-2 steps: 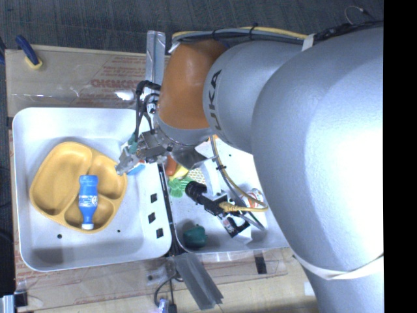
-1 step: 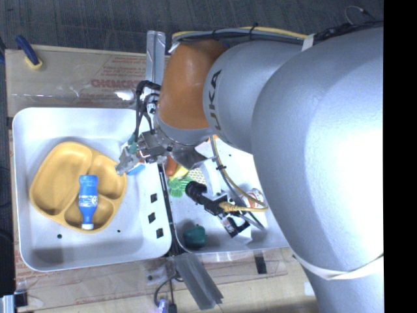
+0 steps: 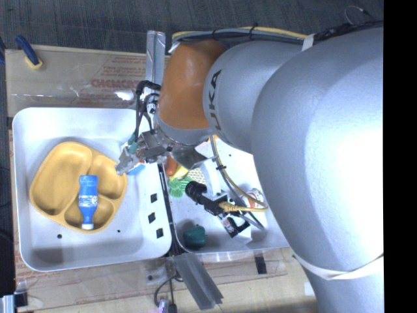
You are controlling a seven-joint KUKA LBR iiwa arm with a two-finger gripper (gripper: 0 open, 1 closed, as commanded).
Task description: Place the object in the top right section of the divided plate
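On the desk (image 3: pixel 78 70), pale wood under a clear sheet with red print, two shallow white bins side by side. Beyond the far edge, dark floor with a carpet-like weave. At the far left corner of the desk, a blue-handled clamp (image 3: pixel 29 51), well apart from the bins.

In the left bin (image 3: pixel 26 240), a yellow plate (image 3: pixel 55 175), split into sections and set toward the bin's left half. On the plate, a blue bottle (image 3: pixel 88 199) with a white cap, flat on its side, cap toward the near rim. Lies in the plate's near right part, on or beside a divider; hard to tell which section.

In the right bin (image 3: pixel 218 243), an orange thing (image 3: pixel 171 168) and a green thing (image 3: pixel 177 186) close together by the left wall, and a dark teal round thing (image 3: pixel 193 235) near the front left corner.

Over the left bin's right side, just right of the plate and apart from the bottle, the end effector (image 3: pixel 132 156), under the grey arm (image 3: pixel 313 142) with its orange band (image 3: pixel 186 90). Shows a blue-green patch at the tip. Cannot tell how far open, nor whether holding anything.
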